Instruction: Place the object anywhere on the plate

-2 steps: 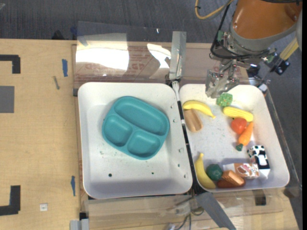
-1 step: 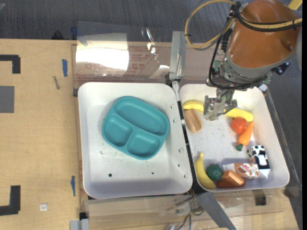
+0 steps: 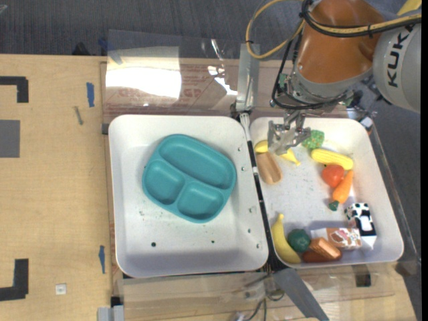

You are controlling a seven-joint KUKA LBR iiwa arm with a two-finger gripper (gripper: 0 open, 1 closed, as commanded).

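Camera view: we are at the pick, nothing on the teal plate [image 3: 190, 177] yet.
Right of that plate, our gripper [image 3: 286, 139] hangs over a small yellow piece [image 3: 289, 156] beside the hot dog [image 3: 268, 168]; we cannot tell its grip. Next we must grasp, lift and carry it leftward.

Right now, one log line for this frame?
gripper: low in right white bin, among toy food | teal divided plastic plate: left bin, bare | placement: not done
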